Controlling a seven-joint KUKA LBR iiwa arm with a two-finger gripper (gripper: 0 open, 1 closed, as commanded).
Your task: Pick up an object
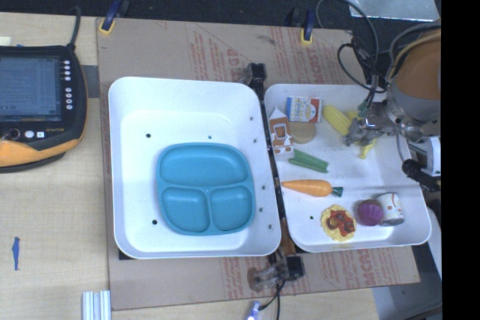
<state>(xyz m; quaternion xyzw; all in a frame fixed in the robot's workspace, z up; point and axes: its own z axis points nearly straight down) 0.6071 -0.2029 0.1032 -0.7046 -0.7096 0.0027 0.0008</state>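
The right bin holds several toy foods: a yellow corn cob, a small white and blue carton, a tan round cookie, a green bean pod, an orange carrot, a pizza slice, a purple item and a small can. My gripper hangs low over the bin's far right part, just right of the corn cob. A bit of yellow shows right below it; whether it is touched is unclear.
The left bin carries a blue divided plate. A small orange and white box leans at the right bin's left wall. A tablet-like pendant lies far left. Cables loop behind the right bin.
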